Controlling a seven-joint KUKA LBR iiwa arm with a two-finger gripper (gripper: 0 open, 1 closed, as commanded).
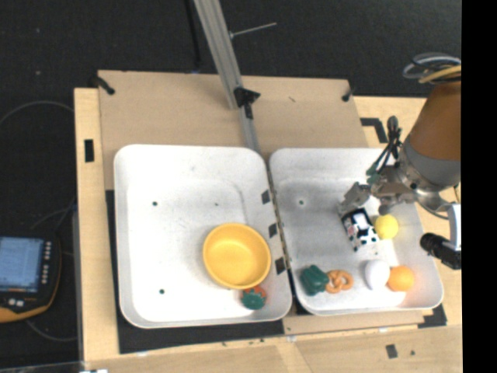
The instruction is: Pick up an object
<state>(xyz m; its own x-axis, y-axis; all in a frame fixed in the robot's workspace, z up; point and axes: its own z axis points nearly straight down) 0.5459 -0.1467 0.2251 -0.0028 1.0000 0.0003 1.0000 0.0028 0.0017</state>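
Lowest in frame, a green piece [253,299] sits beside the yellow bowl [237,255], left bin [155,177]. Gripper [359,225] hangs lower right over the right bin [311,177], seemingly clenched on a black-and-white object [359,228]. Risk: crowding yellow ball [386,227] could nudge it loose.

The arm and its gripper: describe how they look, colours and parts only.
The arm is a rounded body, orange above and grey below toward the wrist. Thin dark and green cables run along its left side. A black cylindrical part juts out low on its right. The gripper carries metallic grey linkages and a black-and-white patterned end.
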